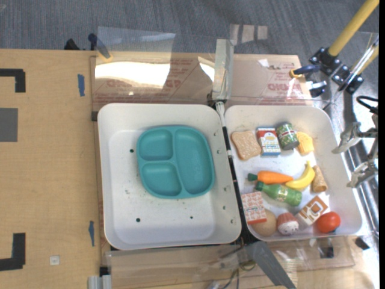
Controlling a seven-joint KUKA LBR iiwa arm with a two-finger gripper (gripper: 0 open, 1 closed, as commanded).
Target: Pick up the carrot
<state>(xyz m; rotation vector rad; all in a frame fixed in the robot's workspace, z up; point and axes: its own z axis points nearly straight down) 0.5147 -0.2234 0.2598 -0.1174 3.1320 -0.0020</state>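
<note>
The carrot (274, 177) is orange with a small green tip at its left end. It lies flat, pointing left to right, near the middle of the right bin (323, 130). A yellow banana (302, 178) touches its right end. A green bottle (281, 192) lies just below it, and a slice of bread (245, 144) sits above and to its left.
The right bin also holds a small carton (268, 141), a green can (287, 135), a red-and-white box (253, 206) and a tomato (327, 222). A teal divided plate (176, 161) sits in the left bin (114, 161). Metal stands and clamps (337, 71) rise at the right.
</note>
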